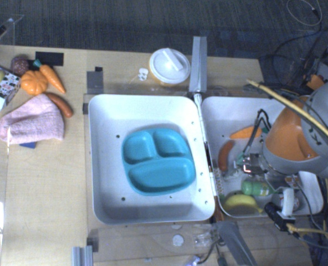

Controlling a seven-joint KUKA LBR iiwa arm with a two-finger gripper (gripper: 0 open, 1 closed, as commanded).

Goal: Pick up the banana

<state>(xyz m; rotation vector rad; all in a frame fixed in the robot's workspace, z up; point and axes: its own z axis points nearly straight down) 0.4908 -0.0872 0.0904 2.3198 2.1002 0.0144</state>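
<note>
Gripper (251, 169) is down in the right bin (230, 112), hanging off the orange-banded arm (288, 137) that comes in from the right. It's a dark tangle of metal and cable from this angle, so honestly can't tell whether it's spread or clamped, and nothing clearly sits in it.

Just on the near side of it there's a green object (256, 189), maybe a small bottle, hard to call. Touching that on the near side is the banana (240, 202), lying flat in the near left corner of the right bin, yellow with a greenish-dark end. Left of the gripper is a reddish-brown sausage-shaped thing (225, 155), and on the far side an orange carrot piece (242, 132) pokes out from behind the arm.

Left bin (106, 126) holds a blue divided tray (158, 160), sitting about in the middle.

Beyond the bins, a white lid (170, 64) rests on the bench. Way off left: pink cloth (31, 122), small orange pumpkin (34, 82), a carrot (53, 77), another sausage (60, 104).
</note>
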